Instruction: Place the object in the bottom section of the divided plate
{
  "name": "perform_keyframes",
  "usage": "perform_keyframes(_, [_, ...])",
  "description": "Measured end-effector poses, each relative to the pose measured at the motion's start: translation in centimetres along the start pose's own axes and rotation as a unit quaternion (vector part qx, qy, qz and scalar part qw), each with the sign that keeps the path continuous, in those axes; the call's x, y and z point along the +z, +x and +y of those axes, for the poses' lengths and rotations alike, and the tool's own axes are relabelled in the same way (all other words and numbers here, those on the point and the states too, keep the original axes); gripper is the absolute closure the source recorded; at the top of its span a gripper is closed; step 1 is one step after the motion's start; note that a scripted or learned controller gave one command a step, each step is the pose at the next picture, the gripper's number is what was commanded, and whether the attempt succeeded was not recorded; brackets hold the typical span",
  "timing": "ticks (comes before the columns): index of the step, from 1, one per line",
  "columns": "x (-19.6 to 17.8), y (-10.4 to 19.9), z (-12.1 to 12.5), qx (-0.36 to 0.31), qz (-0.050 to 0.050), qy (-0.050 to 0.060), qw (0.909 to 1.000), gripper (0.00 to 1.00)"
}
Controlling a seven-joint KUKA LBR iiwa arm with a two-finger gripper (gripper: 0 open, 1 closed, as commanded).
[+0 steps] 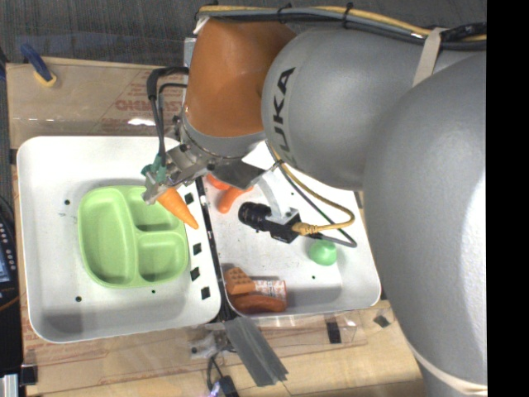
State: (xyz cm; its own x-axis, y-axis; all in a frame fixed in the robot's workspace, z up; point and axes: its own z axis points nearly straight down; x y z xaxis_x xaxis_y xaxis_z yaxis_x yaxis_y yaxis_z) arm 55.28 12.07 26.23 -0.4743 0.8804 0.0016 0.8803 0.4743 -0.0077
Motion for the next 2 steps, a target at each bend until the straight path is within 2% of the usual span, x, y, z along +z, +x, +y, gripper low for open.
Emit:
perform_keyframes(1, [11.31,4.94,1.46,0.114,0.000,0.001,0.9935,1.00])
perform_keyframes(2, [11.20,4.87,1.51,0.115,0.000,-0.001,0.9934,0.00])
